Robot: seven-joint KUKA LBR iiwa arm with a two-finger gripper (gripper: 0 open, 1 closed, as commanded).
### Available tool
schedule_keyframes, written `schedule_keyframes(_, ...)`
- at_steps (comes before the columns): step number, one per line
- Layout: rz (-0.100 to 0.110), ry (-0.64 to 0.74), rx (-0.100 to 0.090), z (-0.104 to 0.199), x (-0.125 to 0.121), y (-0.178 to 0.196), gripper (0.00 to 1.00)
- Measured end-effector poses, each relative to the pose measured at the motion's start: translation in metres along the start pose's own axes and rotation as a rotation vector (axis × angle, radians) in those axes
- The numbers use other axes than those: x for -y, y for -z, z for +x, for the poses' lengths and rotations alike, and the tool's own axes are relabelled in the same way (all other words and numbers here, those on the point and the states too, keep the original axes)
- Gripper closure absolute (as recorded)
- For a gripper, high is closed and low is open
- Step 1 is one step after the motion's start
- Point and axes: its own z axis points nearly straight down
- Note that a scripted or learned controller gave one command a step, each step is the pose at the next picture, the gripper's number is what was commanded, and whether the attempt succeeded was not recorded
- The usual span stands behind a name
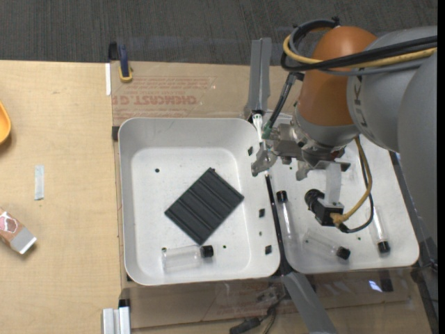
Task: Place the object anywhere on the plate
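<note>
Positioning is what matters for the step I read as in hand: getting the object across to the left bin (125, 186) and down on the plate (204, 205). The gripper (268, 155) hangs over the wall between the two bins, at its far end. From this angle the wrist hides it, so I cannot tell whether it is clenched, released or carrying anything.

If it does have a load, I would lift clear of the wall, travel left and a little nearer, and stop above the middle of the plate, not above a corner. The plate lies turned at an angle in the middle of the left bin, so its corners leave little margin. I would come down low before letting go. Dropped from height, a round thing would likely bounce or roll off.

I judge the object to be one of the clear tubes. The closest is the tube by the dividing wall (282, 211), lying in the right bin (348, 266) just beside that wall and just nearer than the gripper. It is slender, see-through and black-capped at one end, and it lies on its side. Pale against the white floor, it is hard to pick out, and I expect it to be slippery and quick to roll.

The plate is a flat, dark grey slab with ribs, so laying the tube along the grooves should help it settle. A capped tube (182, 256) lies in the left bin off the plate's near corner, apart from it.
</note>
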Motion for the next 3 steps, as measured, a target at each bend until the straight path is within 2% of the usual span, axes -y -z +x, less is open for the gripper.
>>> schedule_keyframes(1, -0.020, 0.415, -0.009, 0.0323, 0.0547, 0.1277, 0.00)
schedule_keyframes(2, -0.017, 0.416, -0.006, 0.0319, 0.0538, 0.1353, 1.00)
schedule_keyframes(3, -0.017, 0.416, -0.006, 0.0319, 0.0538, 0.1353, 0.00)
